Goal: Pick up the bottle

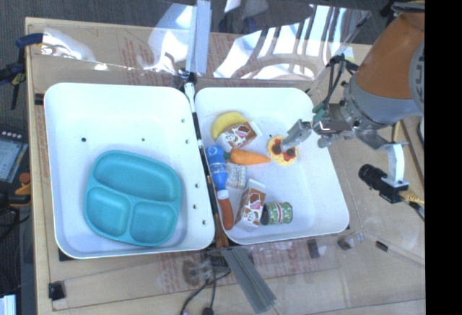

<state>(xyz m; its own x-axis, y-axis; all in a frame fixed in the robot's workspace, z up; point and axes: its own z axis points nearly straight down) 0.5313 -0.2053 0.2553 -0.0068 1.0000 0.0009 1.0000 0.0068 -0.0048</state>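
One blue-capped bottle (216, 167) lay against the right bin's (328, 183) left wall, crowded by one carrot (249, 157), one banana (227, 121) and one can (277, 213). The gripper (294, 137) hovered nearby; its state was unclear.

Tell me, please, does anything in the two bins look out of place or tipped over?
Nothing looks spilled or damaged. The bottle lies on its side against the right bin's left wall, and the green can lies toppled too.

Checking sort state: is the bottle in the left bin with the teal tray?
No, the bottle lies in the right bin against the divider, while the teal tray sits in the left bin.
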